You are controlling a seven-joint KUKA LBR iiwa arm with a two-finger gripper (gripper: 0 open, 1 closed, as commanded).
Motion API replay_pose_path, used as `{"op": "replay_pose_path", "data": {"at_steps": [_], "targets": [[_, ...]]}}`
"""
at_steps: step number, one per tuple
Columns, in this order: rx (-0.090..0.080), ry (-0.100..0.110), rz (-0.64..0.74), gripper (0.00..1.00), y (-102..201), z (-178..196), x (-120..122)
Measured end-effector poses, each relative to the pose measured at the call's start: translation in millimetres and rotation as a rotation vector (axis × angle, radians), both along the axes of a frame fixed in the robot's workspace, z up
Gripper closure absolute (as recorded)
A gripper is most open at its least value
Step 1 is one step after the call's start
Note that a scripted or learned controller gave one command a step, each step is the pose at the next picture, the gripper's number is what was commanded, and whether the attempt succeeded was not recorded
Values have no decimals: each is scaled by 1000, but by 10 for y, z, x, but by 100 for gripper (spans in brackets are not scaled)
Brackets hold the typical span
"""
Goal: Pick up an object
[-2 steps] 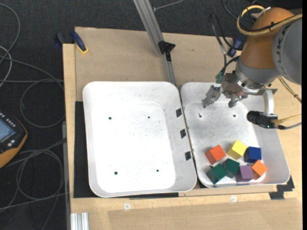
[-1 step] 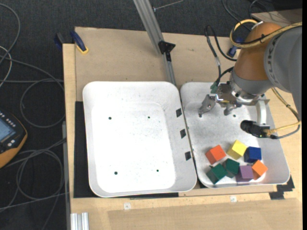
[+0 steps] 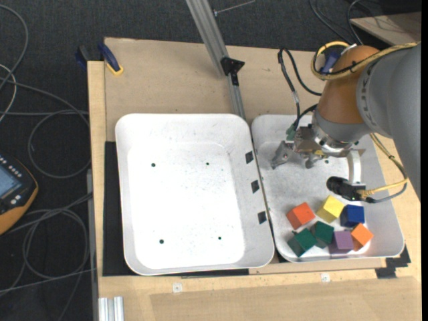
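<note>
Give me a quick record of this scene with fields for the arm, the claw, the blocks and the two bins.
arm: grey with orange band, reaching in from the right over the right bin
claw: above the bin's far half, nothing seen between its fingers
blocks: seven clustered in the right bin's near corner: orange, yellow, blue, orange, purple, two green
left bin: white, speckled

A wooden bench (image 3: 167, 65) carries two white bins. A metal pole (image 3: 212, 35) leans across it. Black cables (image 3: 40, 122) lie on the dark carpet (image 3: 53, 19).
</note>
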State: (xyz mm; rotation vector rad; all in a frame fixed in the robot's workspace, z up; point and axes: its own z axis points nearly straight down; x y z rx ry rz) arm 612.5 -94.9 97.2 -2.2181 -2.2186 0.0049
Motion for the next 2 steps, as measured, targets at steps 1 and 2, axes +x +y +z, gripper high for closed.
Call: {"op": "replay_pose_path", "data": {"at_steps": [1,2], "targets": [[0,-6,0,100,3,136,16],[-1,-12,2,100,88,661,-27]]}}
